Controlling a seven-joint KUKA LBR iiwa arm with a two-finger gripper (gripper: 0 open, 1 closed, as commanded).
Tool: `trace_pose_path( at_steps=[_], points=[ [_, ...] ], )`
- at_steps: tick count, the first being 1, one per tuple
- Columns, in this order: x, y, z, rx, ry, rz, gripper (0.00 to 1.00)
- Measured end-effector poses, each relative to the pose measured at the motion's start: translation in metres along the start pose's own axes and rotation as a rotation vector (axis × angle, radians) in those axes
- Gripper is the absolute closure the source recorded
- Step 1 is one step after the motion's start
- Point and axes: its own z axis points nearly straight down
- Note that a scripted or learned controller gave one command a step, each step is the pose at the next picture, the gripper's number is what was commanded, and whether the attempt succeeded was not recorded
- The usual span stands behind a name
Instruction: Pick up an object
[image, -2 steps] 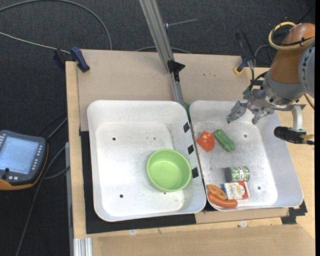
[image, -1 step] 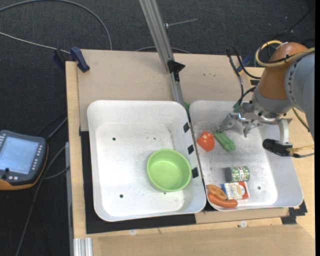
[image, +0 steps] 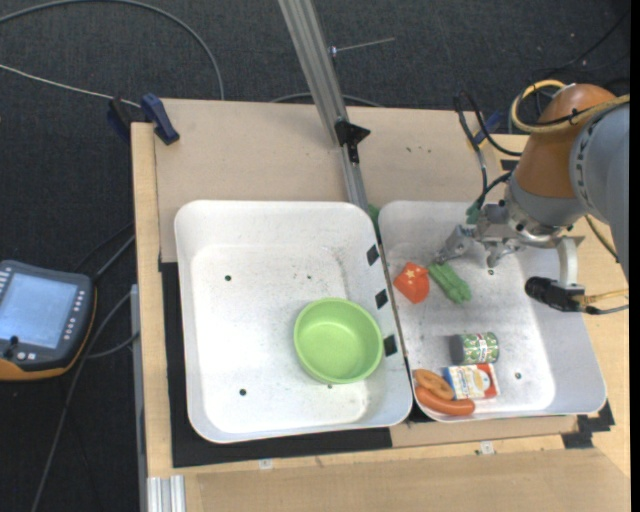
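The right bin (image: 560, 385) holds a red strawberry-like toy (image: 412, 283) and a green pickle-shaped piece (image: 451, 283) side by side near its left wall. Closer to the front lie a small can with a green label (image: 479, 348), a little carton (image: 470, 381) and an orange-red sausage (image: 438, 396). My gripper (image: 468, 243) hangs over the back of the right bin, just above and slightly right of the green piece. Nothing visible is held in it.
A green bowl (image: 338, 341) sits in the left bin (image: 230, 260) near its right wall. A metal pole (image: 325, 90) rises at the back between the bins. A black cable end (image: 553, 292) hangs beside the wrist over the right bin's right side.
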Motion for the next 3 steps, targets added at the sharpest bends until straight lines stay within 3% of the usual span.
trace_pose_path(
  at_steps=[1,3],
  points=[
    [0.0,0.0,-0.01,0.0,0.0,0.0,1.0],
    [0.008,-0.004,-0.12,-0.003,0.0,-0.001,1.0]
  ],
)
